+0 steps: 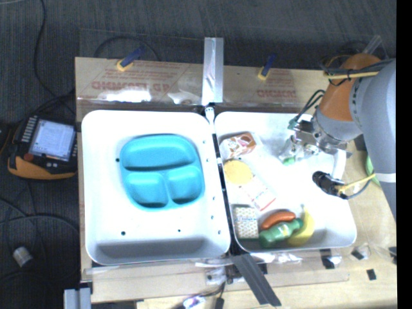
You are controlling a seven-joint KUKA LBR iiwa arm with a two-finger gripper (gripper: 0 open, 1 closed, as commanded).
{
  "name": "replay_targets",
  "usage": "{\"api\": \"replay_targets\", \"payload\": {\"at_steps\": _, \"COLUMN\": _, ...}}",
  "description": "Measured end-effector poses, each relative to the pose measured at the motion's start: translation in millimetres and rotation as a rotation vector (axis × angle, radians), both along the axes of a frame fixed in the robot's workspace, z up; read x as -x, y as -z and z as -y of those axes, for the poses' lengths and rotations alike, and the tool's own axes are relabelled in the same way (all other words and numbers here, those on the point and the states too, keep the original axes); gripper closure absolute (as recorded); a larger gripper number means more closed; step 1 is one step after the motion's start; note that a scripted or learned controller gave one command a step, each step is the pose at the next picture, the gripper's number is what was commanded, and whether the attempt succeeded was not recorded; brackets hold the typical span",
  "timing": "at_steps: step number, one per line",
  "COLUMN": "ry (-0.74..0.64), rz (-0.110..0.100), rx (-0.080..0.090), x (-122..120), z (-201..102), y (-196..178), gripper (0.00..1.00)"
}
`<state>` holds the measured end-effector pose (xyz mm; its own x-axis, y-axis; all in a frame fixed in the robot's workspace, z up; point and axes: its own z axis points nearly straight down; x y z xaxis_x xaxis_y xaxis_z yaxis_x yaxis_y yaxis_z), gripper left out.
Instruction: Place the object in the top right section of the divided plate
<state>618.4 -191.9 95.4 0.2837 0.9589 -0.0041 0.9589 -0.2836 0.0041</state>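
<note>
Reaching in from the right side of the frame, the grey arm holds its gripper (297,148) low over the upper right part of the right bin (335,227). A tiny green bit shows just by the tips, but whether the claw is open or shut cannot be told, nor if it has hold of anything. The blue divided plate (161,170) sits in the left bin (103,237), well apart from the gripper. Toy foods lie in the right bin: a round yellow piece (236,171), a red pepper (277,218), a banana (304,230).
</note>
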Motion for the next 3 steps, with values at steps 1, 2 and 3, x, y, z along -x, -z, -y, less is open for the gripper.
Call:
{"api": "replay_targets", "payload": {"at_steps": 1, "ry": 0.019, "rz": -0.006, "rx": -0.010, "x": -18.4, "z": 17.2, "y": 7.0, "gripper": 1.00}}
{"api": "replay_targets", "payload": {"at_steps": 2, "ry": 0.023, "rz": 0.006, "rx": 0.005, "x": -9.1, "z": -6.5, "y": 5.8, "gripper": 1.00}}
{"api": "replay_targets", "payload": {"at_steps": 3, "ry": -0.020, "rz": -0.029, "rx": -0.012, "x": -47.4, "z": 16.4, "y": 6.3, "gripper": 1.00}}
